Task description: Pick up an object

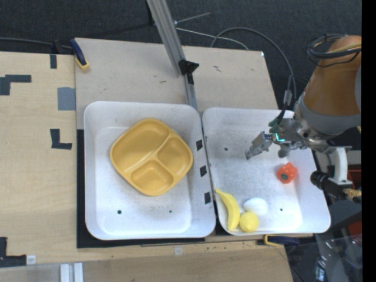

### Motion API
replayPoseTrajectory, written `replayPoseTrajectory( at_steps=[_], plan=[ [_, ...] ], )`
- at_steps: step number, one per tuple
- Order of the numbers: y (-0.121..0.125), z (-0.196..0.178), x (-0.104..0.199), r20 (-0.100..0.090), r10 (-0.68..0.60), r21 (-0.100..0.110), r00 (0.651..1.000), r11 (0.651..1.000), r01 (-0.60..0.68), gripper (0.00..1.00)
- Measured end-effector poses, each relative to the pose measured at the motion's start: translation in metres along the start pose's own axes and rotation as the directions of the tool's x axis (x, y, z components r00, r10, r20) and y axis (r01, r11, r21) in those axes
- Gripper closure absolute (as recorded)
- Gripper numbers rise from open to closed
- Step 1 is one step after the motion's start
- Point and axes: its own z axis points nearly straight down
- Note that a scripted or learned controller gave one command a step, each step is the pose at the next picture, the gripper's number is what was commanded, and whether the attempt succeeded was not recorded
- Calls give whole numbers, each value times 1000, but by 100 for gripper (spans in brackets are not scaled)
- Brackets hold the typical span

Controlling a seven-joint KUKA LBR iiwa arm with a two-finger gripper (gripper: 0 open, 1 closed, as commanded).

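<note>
Hand (pixel 256 150) reaches leftward over the right bin (pixel 235 128), wrist tilted; its grip cannot be told.

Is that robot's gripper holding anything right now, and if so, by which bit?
Nothing is held. The gripper hangs above a bare patch of the right bin, with nothing between its fingers. The orange toy, banana and white egg lie apart from it.

We note the arm (pixel 332 84) entering from the right edge of the frame, its orange band at upper right, grey wrist below. The gripper (pixel 256 150) extends left and downward toward frame centre-right. Nothing is seen between its fingers.
</note>
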Motion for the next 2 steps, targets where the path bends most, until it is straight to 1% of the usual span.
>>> replayPoseTrajectory(
  at_steps=[1,2],
  plan=[
    [-2,62,8,0,0,7,1000,1000,0,0],
    [-7,113,-1,0,2,7,1000,1000,-2,0]
  ],
)
